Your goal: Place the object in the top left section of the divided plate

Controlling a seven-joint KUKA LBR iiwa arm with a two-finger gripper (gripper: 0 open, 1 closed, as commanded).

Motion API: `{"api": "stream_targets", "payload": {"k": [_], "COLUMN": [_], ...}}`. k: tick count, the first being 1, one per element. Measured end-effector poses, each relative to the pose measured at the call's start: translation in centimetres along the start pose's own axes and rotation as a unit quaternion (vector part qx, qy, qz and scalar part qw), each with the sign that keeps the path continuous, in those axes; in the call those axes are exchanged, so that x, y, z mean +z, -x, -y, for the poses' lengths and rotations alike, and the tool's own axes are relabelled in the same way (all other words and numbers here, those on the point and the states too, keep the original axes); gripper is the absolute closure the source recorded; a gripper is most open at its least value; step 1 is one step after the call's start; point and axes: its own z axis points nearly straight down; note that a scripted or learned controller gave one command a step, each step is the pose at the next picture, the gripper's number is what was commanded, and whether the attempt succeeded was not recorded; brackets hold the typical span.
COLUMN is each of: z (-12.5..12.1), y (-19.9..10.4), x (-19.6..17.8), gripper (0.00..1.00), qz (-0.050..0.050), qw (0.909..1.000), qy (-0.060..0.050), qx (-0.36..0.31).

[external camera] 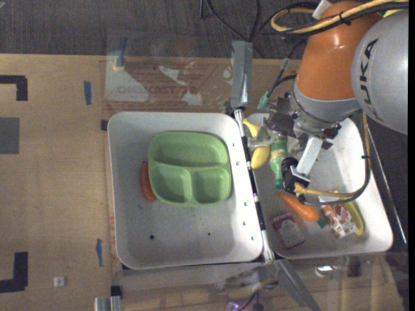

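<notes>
Because the gripper (283, 131) hangs over the upper-left corner of the right bin (340, 167), directly above a rounded yellow item (259, 154) and a green item (277, 162), the object to transfer is judged to be one of these. Whether the gripper is open or closed cannot be determined. The divided plate (190, 167), smooth green moulded plastic, lies to the left in the camera view, across the bin wall in the left bin (181, 232), its long axis running across the view.

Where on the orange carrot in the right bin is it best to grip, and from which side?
Grip the carrot at its middle, coming straight down from above, and close across its narrow width. It lies flat and slanted on the floor of the right bin, long and thin, so its tapering ends probably offer less hold than the middle.
</notes>
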Motion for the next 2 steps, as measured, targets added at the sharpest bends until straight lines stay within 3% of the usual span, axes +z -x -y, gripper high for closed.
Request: {"api": "stream_targets", "payload": {"k": [1,2], "z": [-0.01,-0.07], "y": [-0.01,-0.01], "x": [-0.03,-0.99], "gripper": [0.00,1.00], "qz": [0.000,-0.001], "qw": [1.0000,1.0000], "qy": [0.000,0.001], "qx": [0.000,0.000]}}
